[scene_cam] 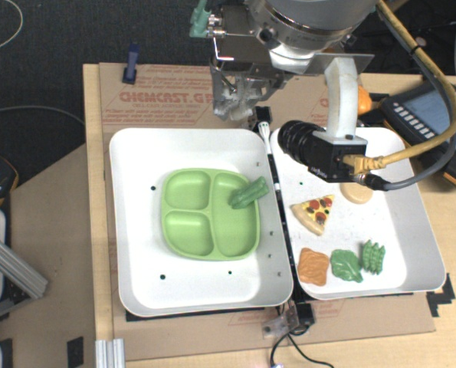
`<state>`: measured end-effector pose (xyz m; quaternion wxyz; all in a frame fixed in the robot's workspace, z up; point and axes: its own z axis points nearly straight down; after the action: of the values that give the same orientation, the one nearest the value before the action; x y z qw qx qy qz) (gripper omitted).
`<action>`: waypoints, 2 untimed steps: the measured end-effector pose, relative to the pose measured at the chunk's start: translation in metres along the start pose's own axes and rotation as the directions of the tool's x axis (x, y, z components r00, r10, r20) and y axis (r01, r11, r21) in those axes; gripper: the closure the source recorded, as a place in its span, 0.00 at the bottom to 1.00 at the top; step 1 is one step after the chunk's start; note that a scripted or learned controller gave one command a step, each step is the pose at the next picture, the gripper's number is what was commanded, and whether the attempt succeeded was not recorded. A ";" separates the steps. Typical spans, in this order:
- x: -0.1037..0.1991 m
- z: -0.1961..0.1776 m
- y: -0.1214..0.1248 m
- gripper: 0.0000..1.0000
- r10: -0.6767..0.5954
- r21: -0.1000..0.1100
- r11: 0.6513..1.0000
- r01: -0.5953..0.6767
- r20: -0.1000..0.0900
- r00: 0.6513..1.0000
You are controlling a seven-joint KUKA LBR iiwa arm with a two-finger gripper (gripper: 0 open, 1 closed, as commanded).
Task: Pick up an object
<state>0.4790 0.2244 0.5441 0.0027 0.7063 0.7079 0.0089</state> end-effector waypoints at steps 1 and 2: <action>0.001 -0.002 0.000 1.00 -0.001 0.013 1.000 0.001 0.007 1.000; 0.002 -0.012 0.001 1.00 -0.002 0.010 1.000 0.002 0.006 1.000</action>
<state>0.4797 0.2259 0.5565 0.0012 0.7057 0.7085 0.0033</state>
